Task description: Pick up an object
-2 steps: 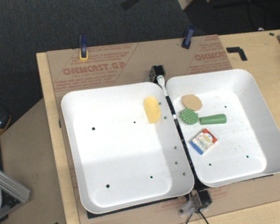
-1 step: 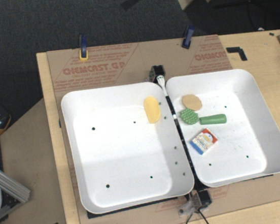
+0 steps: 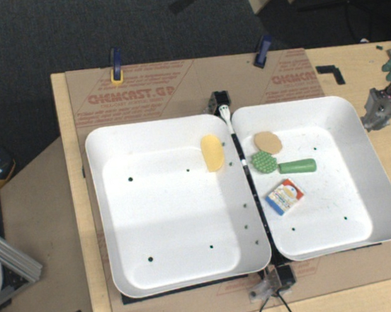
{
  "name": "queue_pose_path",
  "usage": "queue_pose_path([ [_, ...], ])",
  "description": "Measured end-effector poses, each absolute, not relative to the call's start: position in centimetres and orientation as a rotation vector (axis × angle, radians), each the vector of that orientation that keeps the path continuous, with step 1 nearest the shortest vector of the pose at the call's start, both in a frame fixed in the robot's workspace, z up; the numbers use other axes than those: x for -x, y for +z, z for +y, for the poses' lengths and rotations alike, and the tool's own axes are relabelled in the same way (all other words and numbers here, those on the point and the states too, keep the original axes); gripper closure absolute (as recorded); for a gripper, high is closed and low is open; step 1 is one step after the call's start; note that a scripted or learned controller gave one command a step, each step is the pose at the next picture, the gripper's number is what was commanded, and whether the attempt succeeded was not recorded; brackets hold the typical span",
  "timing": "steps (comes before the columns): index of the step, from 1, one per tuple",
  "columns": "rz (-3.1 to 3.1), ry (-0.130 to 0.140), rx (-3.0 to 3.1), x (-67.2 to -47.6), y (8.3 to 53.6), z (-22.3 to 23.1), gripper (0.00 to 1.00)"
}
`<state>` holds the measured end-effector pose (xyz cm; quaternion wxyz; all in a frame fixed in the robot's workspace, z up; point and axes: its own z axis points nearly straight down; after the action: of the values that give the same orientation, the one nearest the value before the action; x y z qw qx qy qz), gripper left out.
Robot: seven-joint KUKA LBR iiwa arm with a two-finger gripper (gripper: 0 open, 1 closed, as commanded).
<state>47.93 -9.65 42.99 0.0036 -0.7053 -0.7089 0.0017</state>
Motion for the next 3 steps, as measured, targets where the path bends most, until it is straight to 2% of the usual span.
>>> queue_pose_path([
  [1,-2.223,0.007,2.21,-47.9,35.7,-3.9,1.0],
  [2,-2.238,-0.02,2.218,-49.2,46.6,3.0,1.0],
  [3,-2.232,-0.012,2.217,-47.9,51.6,8.9,1.0],
])
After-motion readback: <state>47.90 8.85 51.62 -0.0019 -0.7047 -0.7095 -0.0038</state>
